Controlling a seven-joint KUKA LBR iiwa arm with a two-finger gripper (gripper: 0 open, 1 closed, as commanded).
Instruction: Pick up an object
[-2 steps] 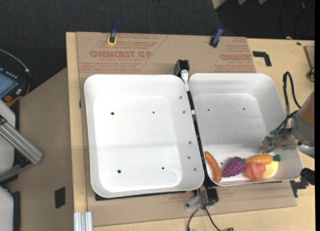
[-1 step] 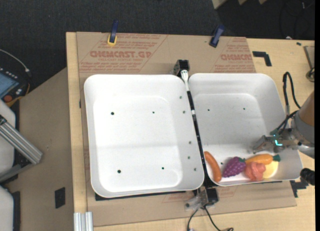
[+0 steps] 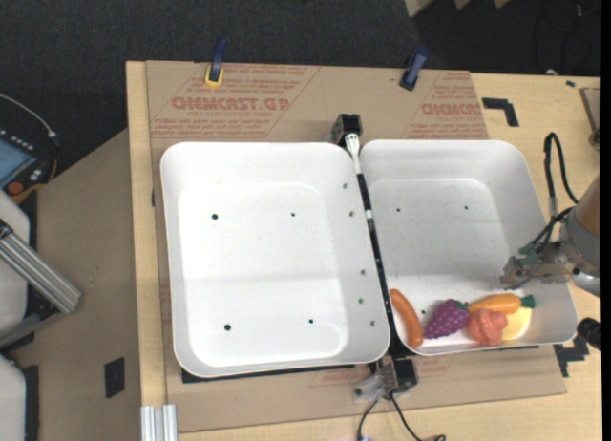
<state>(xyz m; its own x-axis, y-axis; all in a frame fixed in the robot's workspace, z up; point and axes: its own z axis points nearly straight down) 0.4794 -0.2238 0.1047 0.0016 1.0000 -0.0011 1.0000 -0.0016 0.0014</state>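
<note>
**Gripper hovering at right bin edge, toys not yet grasped**

The gripper (image 3: 527,271) is sitting over the right bin (image 3: 449,181), near its right wall, just above and to the right of the toy cluster. Nothing is showing between the fingers; whether they are apart or together I cannot tell, since the tip is small and blurred here.

The pickable things are all lying along the bin's near edge: an orange sausage-like piece (image 3: 406,317) leaning against the left wall, purple grapes (image 3: 447,318) beside it, then a carrot (image 3: 501,304) resting across a pink-red piece (image 3: 485,327) and a yellow piece (image 3: 516,325) (these three are touching, packed tight). The left bin (image 3: 258,258) is holding nothing.

Doing it well, in my judgement: the carrot is the closest target and is lying on top, so coming straight down across its short axis looks best. The risk is the near wall and the neighbours crowding the fingers. The grapes are standing a bit freer and may be the safer choice. Descending fully before closing matters, since the pieces are sitting low on the sloped rim.
</note>
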